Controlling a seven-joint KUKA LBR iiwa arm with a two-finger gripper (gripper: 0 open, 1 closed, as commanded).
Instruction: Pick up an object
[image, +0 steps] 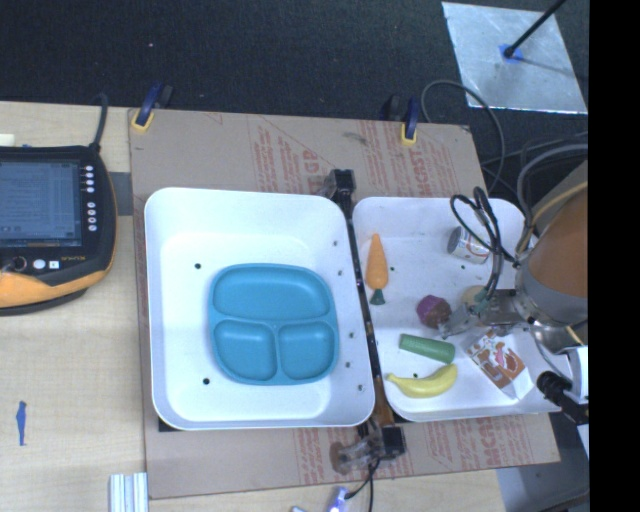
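The gripper (478, 318) is hovering low in the right bin (420, 212), finger state impossible to tell, the purple object (433, 310) lying just left of it

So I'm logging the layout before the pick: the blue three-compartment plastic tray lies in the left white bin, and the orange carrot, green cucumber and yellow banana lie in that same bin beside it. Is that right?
Not quite. The blue three-compartment plastic tray does lie in the left white bin, but the orange carrot, green cucumber and yellow banana lie in the right white bin, as the camera view shows.
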